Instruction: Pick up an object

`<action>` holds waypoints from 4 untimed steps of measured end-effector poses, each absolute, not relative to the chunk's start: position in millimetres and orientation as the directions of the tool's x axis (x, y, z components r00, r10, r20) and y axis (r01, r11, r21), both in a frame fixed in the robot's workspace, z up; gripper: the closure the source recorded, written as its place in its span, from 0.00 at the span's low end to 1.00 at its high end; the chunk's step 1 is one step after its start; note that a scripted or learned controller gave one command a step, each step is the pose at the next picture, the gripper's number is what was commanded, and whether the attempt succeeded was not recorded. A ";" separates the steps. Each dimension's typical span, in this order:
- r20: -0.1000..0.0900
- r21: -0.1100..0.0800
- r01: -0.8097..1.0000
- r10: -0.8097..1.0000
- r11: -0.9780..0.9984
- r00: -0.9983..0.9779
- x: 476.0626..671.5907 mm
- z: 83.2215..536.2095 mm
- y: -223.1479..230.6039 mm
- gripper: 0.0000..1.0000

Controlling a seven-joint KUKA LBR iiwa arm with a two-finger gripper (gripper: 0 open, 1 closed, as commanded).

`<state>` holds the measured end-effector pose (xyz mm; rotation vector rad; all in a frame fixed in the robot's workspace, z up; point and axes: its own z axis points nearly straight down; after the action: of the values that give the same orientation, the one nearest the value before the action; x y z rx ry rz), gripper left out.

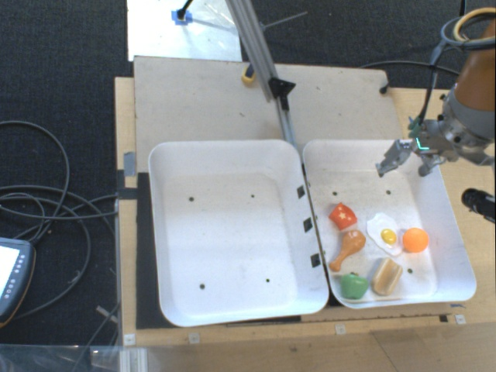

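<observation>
So the stuff to grab is all bunched up in the right bin (449, 208), down in its near half. There's an orange ball (416, 240) furthest right, with a fried egg toy (385, 235) touching it on the left side. Left of the egg sits a red piece (342, 216) (looks like a pepper or a strawberry, can't tell which), and just below that a chicken drumstick (348, 249) lying at a slant, bone end pointing toward the bin's left wall. Closest to the near rim are a green vegetable-looking thing (354, 286) and a bread roll (387, 276), side by side and nearly touching.

The gripper (409, 160) is up over the far right part of that same bin, well apart from the whole pile. Its two fingers are spread apart with nothing between them, one finger (393, 160) sticking out to the left over the white floor of the bin. The grey arm (473, 91) comes in from the right, orange band visible above the wrist.

The left bin (167, 231) sits right beside it, the two touching along the middle. A slanted metal pole (256, 37) runs down from the top toward the gap between the bins. Some black cables (46, 200) lie on the dark floor off to the left.
</observation>
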<state>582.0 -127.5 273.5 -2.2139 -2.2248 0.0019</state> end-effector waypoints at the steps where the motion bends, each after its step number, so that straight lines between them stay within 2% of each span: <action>1: 0.000 0.001 1.000 1.000 0.004 -0.004 582.6 275.6 -127.7 0.00; 2: 0.001 -0.005 1.000 1.000 0.001 -0.001 574.9 217.6 -122.9 0.00; 4: 0.001 -0.004 1.000 1.000 0.001 -0.001 573.9 133.4 -118.9 0.00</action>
<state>573.9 -118.9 133.4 -2.2178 -2.2200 0.0029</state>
